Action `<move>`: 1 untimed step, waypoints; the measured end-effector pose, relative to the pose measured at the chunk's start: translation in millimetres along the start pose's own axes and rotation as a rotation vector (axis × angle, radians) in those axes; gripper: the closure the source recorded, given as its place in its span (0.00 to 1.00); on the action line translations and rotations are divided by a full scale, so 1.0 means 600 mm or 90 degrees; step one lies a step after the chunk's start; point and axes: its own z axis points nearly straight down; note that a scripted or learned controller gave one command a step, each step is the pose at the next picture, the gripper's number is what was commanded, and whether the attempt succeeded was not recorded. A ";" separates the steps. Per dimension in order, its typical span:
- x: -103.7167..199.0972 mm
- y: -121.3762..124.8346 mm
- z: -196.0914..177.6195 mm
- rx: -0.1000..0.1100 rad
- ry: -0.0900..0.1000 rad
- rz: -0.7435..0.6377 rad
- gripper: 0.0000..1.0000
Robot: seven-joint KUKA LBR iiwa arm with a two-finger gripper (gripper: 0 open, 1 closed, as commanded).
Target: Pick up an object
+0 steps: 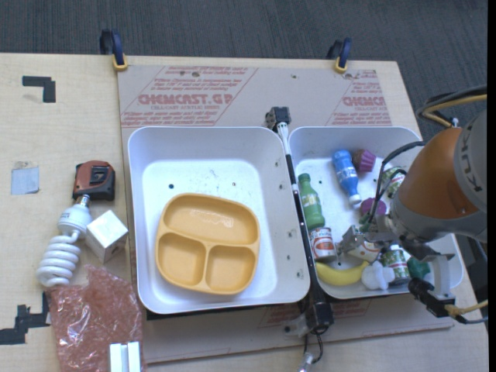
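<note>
1. The gripper [358, 242] is hanging low in the right bin [434, 142].
2. The banana [341, 273] is lying sideways at about 7 o'clock, just beside it.
3. I cannot tell its grip.

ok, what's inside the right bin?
In the right bin: a green bottle, blue bottle, purple item, small can and banana. The arm covers the bin's right part.

Two white bins [147, 208]; one yellow tray [207, 242]; two bottles [311, 201]; one banana [341, 273].
</note>
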 end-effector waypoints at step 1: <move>-0.001 0.002 -0.018 -0.002 0.000 0.001 1.00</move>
